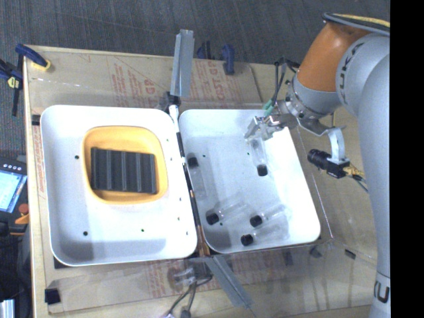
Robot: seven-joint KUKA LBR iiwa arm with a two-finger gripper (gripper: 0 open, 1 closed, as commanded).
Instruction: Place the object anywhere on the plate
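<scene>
A square yellow plate [124, 138] with a dark ribbed centre lay in the left white bin [59, 230]. Clear black-capped plastic vials [228, 213] lay in the right bin [301, 197]. The gripper [257, 128] held one vial [258, 158] hanging between its fingers.

Clear tubes [255, 216] blur into right bin [301, 177]

The wooden desk [99, 78] with red printing carries everything. Blue clamps [32, 55] grip its far-left corner, another blue clamp [228, 57] its far edge. A grey metal bar [181, 63] stands upright at that far edge. Dark grey carpet [132, 8] lies beyond the desk, and a small lit screen [9, 187] sits off its left side.
</scene>
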